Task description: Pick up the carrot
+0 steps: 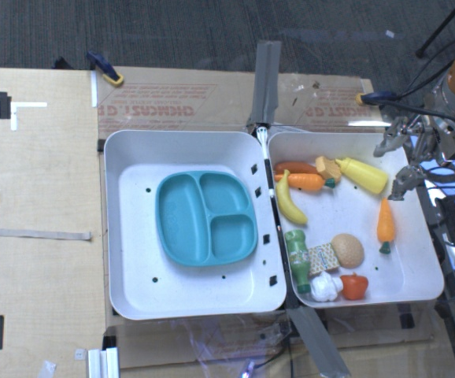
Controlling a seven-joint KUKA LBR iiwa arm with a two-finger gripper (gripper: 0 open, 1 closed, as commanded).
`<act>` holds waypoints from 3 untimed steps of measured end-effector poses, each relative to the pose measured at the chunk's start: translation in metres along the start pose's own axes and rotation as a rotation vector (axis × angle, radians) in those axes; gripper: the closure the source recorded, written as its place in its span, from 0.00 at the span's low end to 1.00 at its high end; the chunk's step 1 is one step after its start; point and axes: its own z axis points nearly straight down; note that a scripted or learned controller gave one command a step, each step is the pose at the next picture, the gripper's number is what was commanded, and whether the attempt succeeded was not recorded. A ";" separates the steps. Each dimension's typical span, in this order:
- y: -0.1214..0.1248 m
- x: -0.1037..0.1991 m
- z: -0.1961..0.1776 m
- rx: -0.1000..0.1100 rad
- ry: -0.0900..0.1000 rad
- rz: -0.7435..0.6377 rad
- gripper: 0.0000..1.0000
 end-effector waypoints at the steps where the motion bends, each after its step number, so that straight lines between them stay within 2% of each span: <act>1: -0.029 0.032 0.135 0.000 0.001 -0.059 0.00; 2: -0.027 0.029 0.124 0.002 -0.006 -0.066 1.00; 3: -0.027 0.029 0.124 0.002 -0.006 -0.066 0.00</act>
